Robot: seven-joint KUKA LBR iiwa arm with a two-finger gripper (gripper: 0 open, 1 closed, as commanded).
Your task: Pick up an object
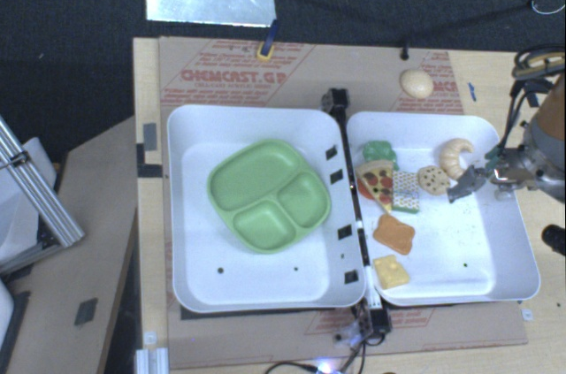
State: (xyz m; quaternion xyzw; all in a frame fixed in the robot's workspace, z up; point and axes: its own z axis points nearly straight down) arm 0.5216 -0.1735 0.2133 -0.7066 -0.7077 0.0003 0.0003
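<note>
Gripper (463,186) low near right bin's (511,268) right edge, beside croissant (457,155); jaw state unclear. Croissant probably light, stiff; grip across its middle.

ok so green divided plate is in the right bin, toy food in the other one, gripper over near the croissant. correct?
Not quite. The camera view shows the green divided plate in the left bin, not the right one. The toy food, including the pizza slice and the croissant, lies in the right bin. The gripper is indeed near the croissant, just below it in the view.
</note>
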